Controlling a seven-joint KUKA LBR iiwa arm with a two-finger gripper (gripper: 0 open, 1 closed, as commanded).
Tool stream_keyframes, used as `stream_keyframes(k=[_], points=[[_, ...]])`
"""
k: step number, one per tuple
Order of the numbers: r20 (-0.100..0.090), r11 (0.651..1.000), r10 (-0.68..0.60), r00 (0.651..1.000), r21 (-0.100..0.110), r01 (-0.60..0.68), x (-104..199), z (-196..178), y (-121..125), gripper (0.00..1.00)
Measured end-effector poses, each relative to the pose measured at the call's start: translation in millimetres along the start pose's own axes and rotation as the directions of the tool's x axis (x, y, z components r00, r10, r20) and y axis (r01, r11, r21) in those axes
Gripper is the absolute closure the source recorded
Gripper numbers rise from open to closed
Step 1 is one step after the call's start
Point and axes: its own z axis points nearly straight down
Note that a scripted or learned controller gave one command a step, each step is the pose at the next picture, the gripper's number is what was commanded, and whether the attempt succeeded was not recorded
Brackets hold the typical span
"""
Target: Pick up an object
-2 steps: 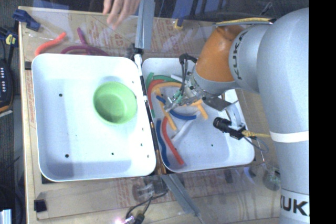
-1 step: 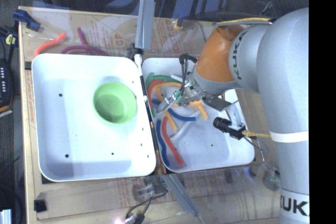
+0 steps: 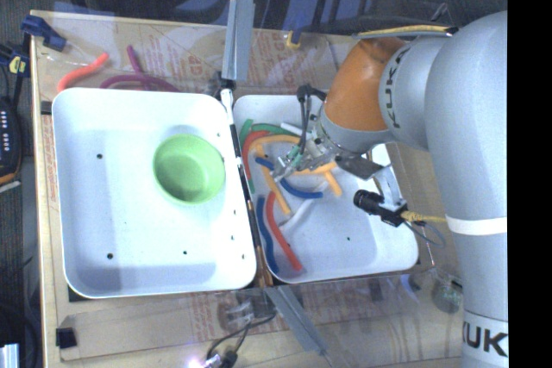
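My gripper hangs low in the right bin, over a tangle of curved strips. Around it lie a green strip, an orange strip, a yellow strip, a blue strip and a red strip. The fingertips sit among the yellow and blue strips, and the wrist hides how they stand. A green bowl rests in the left bin.
The grey arm with its orange band covers the right bin's far right part. A dark blue strip lies along the divider. Behind the bins lie an orange strip, purple tubing and a metal rail.
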Motion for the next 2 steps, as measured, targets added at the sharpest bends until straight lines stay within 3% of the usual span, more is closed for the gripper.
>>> stream_keyframes(k=[1,2], points=[[0.0,1.0,0.0,1.0,0.0,0.0,0.1,-0.1,0.1,0.0],[0.001,0.999,0.043,0.999,0.003,-0.043,-1.5,19.3,29.2,0.0]])
